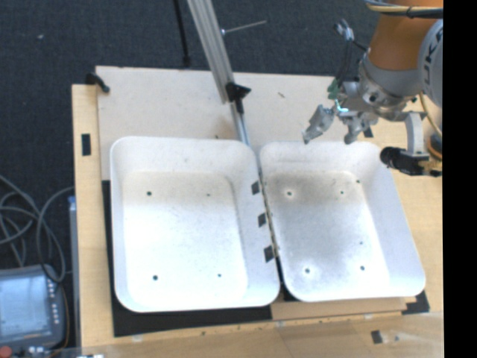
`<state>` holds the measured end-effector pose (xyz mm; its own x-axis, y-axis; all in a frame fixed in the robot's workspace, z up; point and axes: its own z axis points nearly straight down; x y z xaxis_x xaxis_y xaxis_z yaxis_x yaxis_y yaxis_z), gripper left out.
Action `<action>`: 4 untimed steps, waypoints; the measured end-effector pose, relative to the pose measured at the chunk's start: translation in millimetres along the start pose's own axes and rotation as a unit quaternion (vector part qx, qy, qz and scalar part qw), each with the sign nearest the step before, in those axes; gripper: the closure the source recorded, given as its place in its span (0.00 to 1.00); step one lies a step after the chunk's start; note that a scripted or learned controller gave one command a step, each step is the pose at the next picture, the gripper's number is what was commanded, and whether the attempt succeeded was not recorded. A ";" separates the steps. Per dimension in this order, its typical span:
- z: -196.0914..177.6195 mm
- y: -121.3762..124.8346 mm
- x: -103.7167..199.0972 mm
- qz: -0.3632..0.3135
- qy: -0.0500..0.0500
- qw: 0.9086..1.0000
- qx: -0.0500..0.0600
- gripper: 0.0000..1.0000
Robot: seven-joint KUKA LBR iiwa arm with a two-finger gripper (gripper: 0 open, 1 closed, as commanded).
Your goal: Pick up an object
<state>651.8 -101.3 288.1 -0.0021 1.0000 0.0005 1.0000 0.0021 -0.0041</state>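
place: robotics lab / test cell
bench: plywood bench (164,99), bare, taped edges
bins: two shallow white bins, left bin (186,222), right bin (335,222), side by side on a black mat
arm: industrial grey-and-orange arm (399,43) over the bench's far right corner
rig: slanted aluminium extrusion mast (212,39)
floor: dark carpet (59,21), loose cables (30,207)
controller: teach pendant with screen (26,308) at lower left

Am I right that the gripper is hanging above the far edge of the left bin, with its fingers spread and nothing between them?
Not quite: the bin is wrong. In the camera view the gripper hangs above the far edge of the right bin, not the left bin. The rest holds: its fingers are spread and nothing sits between them.
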 end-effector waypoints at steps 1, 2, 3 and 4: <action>-3.0 0.6 -0.1 0.000 -0.001 1.000 -0.002 0.00; 51.7 8.8 -7.3 0.002 -0.002 1.000 0.000 0.00; 100.3 14.6 -16.3 0.003 -0.002 1.000 0.000 0.00; 153.2 18.5 -27.8 0.003 -0.002 1.000 0.000 0.00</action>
<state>669.8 -129.0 134.8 0.0034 1.0000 -0.0032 1.0000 -0.0034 -0.0037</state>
